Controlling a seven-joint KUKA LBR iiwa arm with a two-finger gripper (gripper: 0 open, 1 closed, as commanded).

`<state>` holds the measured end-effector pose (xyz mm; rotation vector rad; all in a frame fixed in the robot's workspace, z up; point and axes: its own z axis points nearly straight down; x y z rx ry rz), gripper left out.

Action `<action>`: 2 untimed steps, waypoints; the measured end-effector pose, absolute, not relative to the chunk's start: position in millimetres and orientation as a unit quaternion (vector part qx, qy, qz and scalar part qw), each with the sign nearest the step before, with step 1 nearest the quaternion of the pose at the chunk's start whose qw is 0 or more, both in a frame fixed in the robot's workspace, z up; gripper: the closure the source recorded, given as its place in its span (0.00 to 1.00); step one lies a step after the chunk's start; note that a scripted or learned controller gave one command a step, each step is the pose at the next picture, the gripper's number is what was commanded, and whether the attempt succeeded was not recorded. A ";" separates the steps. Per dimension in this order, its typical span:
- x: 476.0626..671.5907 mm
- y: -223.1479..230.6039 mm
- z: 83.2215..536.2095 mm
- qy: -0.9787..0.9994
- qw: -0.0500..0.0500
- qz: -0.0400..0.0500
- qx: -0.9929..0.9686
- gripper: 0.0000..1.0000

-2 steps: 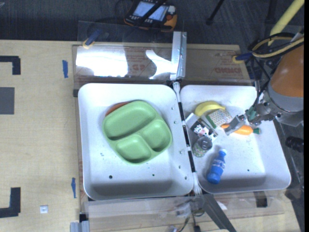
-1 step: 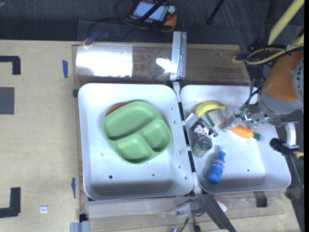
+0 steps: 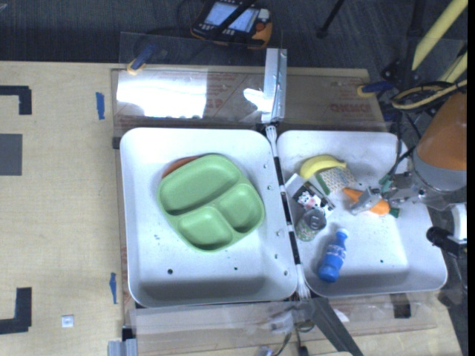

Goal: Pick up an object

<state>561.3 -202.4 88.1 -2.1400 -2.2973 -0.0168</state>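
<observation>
Gripper (image 3: 369, 201) sits low in the right bin (image 3: 423, 273); I see the bottle (image 3: 332, 256) left and nearer me, lying lengthwise (finger state: I cannot tell).

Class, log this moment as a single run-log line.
gripper: low in right white bin, beside orange object | grasp: unclear | blue plastic bottle: lying untouched
</observation>
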 end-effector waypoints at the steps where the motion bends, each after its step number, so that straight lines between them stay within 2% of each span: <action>1: 591.3 -161.6 86.3 -0.701 -0.002 -0.002 -0.713 0.00; 2: 592.4 -161.8 97.4 -0.701 -0.004 -0.003 -0.713 1.00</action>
